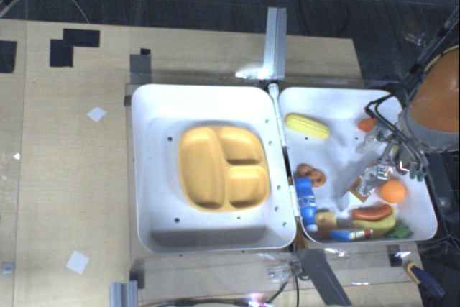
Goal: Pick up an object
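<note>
Not done yet, by the look of it. Down low in the right bin [338, 101], at the right side of the frame: the gripper [371, 182], just beside the orange ball [392, 191] and just above the red sausage [372, 212]. Cannot tell if open or squeezed shut; too small and blurry there. Cannot see any toy lifted up. Left to do: grab one toy and raise it out of the bin.

Counting now. Two white bins, side by side. In the left bin [147, 154]: one yellow tray [219, 167] with three parts. In the right bin:

- one yellow corn [307, 126]
- one brown pretzel [311, 174]
- one blue bottle [305, 199]
- one orange ball
- one red sausage
- one yellow banana [375, 224]
- one small green thing [400, 231] in the lower right corner
- one little orange piece [366, 124] higher up

Maybe more toys in the pile at the bottom; hard to tell apart.
</note>
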You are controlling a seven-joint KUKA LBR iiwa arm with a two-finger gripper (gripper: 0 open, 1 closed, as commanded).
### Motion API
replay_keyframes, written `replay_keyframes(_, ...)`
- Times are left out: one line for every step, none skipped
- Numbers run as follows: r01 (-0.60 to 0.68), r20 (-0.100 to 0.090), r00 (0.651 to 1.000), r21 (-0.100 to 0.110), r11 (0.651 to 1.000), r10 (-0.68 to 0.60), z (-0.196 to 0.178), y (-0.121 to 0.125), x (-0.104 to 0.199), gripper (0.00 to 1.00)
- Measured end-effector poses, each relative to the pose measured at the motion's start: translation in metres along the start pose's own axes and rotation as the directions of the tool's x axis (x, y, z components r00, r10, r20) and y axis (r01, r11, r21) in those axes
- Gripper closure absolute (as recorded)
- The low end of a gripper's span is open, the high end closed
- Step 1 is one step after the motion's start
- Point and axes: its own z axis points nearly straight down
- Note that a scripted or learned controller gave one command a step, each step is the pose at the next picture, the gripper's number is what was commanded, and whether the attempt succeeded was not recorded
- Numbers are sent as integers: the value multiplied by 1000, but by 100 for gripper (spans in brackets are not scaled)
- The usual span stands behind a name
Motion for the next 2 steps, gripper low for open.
replay_keyframes(-253, 19, 967, -2, 968, 253, 7, -14, 46, 0)
replay_keyframes(-306, 27, 952, 1, 952, 306, 9, 10, 52, 0)
